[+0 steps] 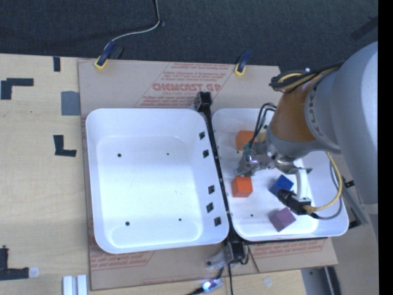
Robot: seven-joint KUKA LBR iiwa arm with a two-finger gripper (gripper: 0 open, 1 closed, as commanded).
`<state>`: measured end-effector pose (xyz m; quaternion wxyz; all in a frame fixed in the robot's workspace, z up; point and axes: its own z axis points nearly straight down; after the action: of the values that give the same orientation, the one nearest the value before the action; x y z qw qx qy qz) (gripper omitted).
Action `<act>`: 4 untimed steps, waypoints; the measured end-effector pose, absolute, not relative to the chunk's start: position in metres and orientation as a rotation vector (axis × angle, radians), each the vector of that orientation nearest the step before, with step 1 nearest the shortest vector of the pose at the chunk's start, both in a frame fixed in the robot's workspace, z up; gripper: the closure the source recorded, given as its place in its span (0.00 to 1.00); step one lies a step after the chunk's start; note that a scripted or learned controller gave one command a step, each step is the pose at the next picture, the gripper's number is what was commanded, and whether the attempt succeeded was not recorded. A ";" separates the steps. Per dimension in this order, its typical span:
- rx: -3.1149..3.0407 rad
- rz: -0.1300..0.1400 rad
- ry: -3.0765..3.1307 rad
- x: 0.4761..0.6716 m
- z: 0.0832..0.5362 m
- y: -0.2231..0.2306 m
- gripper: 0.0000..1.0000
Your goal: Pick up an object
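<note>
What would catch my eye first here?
The big grey arm with its orange band, reaching in from the right over the right bin. Under it lie bright blocks: an orange cube, a blue one and a purple one.

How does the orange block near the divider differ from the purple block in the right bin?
The orange block sits by the bin's left wall, right beside the gripper; the purple block lies apart, near the front edge of the right bin. The orange block looks roughly square-on to the bin; the purple block is turned at an angle. Colour differs plainly. Both are small blocks of similar size resting on the bin floor.
</note>
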<state>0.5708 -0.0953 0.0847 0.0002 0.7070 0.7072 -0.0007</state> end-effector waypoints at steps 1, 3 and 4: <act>2.210 0.009 2.228 0.564 0.190 -0.029 1.00; 2.223 -0.011 2.228 0.601 0.206 0.051 1.00; 2.229 -0.017 2.230 0.476 0.182 0.064 1.00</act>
<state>0.4764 0.0636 0.1820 -0.0059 0.7069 0.7073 -0.0054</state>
